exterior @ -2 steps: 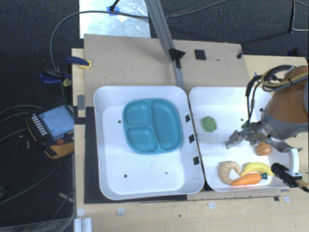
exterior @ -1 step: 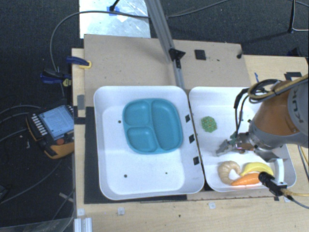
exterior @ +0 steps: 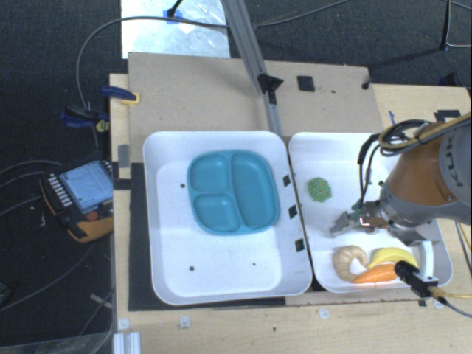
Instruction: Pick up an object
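- We see a tan bench (exterior: 221, 87) on dark carpet, cables trailing across the floor on the left and top.
- Two white bins sit side by side: left bin (exterior: 169, 271), right bin (exterior: 332, 153).
- Left bin holds a blue divided tray (exterior: 234, 192), three compartments, lying flat near the bin's upper middle.
- A grey pole (exterior: 247, 39) slants across the top of the bench, ending near the seam between the bins.
- Off the bench on the left floor: a handheld pendant (exterior: 80, 198) with a blue screen, plus clamps (exterior: 110, 94) at the bench edge.
- Arm (exterior: 424, 179) comes in from the right, over the right bin.
- Gripper (exterior: 346, 223) sits low in the middle of the right bin, pointing left; we can't tell how far apart it is, and we see nothing between its tips.
- Right bin contents: green ball (exterior: 319, 189) near the upper left, apart from the gripper.
- At the near edge, clustered and touching: a beige curved piece (exterior: 348, 260), a banana (exterior: 391, 256), a carrot (exterior: 375, 274). All lie just below the gripper.
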Tool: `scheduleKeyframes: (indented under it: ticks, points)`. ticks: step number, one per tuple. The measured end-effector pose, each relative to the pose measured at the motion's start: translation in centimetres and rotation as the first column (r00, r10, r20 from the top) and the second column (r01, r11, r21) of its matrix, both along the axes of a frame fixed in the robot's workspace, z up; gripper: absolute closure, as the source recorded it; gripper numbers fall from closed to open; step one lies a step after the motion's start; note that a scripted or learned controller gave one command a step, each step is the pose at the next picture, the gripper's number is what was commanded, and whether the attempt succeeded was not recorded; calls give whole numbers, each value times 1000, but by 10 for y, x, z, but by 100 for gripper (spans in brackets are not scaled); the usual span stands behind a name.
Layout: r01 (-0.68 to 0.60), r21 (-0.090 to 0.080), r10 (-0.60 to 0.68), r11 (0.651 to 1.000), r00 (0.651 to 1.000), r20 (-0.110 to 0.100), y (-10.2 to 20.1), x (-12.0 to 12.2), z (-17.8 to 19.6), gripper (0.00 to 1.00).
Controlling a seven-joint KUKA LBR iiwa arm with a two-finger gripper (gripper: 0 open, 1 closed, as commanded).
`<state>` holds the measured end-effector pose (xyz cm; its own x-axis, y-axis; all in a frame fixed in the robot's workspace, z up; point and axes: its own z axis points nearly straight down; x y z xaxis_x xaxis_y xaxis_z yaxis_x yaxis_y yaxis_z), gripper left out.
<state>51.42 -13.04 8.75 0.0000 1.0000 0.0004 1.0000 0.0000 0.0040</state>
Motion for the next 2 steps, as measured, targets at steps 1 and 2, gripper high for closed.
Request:
scheduleKeyframes:
  ticks: [1,2]
  points:
    - [-1,-3,1,1000,1000,9,0,3,12,100]
    - [0,-2,0,1000,1000,1,-5,-4,61,100]
